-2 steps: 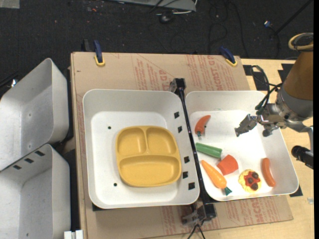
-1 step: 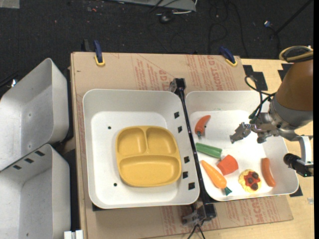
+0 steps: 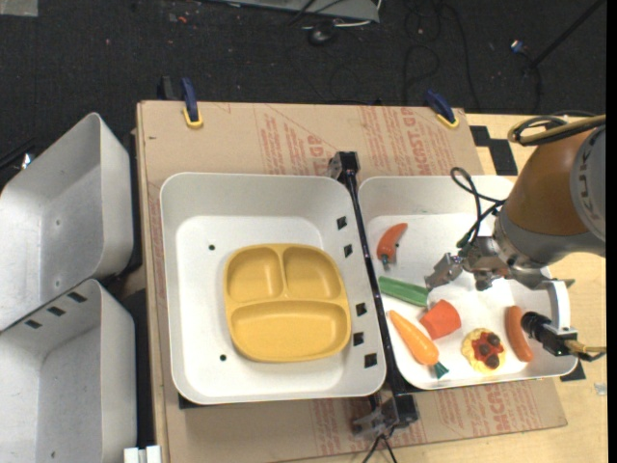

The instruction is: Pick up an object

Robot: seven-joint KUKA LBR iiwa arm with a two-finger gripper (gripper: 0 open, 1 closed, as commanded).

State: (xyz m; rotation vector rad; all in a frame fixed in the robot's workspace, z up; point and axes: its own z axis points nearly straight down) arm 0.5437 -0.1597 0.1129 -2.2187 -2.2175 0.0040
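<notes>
The pincer [image 3: 453, 269] hangs low over the right bin [image 3: 424, 193], at its middle, with the arm [image 3: 554, 205] reaching in from the right. Whether its jaws stand apart or together cannot be told: the metal parts at the wrist are small and overlap in this view, and nothing is visibly held between them.

Nearest candidates, working outward from the pincer:

- The green stick [image 3: 403, 290] lies just beside the pincer, toward the left and slightly toward the near rim. Its long axis runs from upper left to lower right.
- The red block [image 3: 442, 318] sits just below the pincer, touching or nearly touching the green stick's right end (contact cannot be confirmed).
- The small red-orange pepper [image 3: 390, 240] lies up and to the left, near the divider, apart from the others.
- The carrot [image 3: 415, 339] lies along the near left corner, long axis diagonal, leaf end toward the near rim.
- The round pizza toy [image 3: 483, 348] and the sausage [image 3: 519, 333] lie toward the near right corner, partly beneath the arm's wrist hardware.

Clearance, as judged: the pepper has the most open floor around it. The green stick and red block crowd each other. The left bin [image 3: 193, 201] holds a yellow divided plate [image 3: 286, 302]. Both bins rest on the desk [image 3: 289, 133].
</notes>
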